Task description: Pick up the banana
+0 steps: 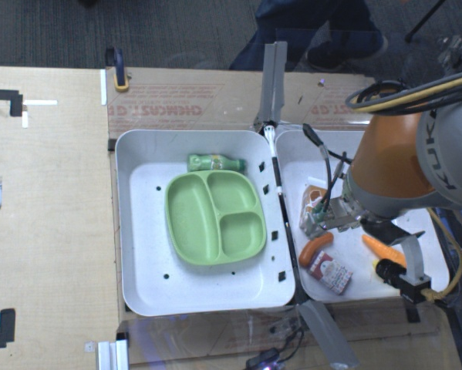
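The gripper, its state hidden, hovers in the right bin; the banana isn't identifiable, so locate it first.

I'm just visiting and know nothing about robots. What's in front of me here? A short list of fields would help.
left bin: holds a green divided plate and a green bottle lying behind it
right bin: holds a hot dog, a small red and white packet, a carrot
arm: grey and orange, reaching over the right bin
gripper: low over the right bin, above the hot dog
banana: I can't spot one
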Robot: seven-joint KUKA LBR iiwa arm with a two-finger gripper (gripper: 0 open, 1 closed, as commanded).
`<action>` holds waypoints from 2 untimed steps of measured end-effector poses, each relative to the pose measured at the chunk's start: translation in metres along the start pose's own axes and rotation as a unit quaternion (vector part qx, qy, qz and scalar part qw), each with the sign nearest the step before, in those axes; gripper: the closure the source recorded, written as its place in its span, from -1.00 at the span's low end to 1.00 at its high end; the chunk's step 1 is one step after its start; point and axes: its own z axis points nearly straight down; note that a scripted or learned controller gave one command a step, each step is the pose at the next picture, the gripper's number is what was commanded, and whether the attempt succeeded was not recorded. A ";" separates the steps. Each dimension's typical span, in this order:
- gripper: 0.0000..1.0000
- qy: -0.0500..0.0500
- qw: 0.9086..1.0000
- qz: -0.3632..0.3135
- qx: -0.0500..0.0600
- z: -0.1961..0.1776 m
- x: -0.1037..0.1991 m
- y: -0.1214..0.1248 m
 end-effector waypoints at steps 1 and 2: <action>1.00 0.000 0.987 0.163 0.001 0.000 -0.049 0.019; 1.00 0.000 0.999 0.045 0.001 -0.009 -0.098 0.001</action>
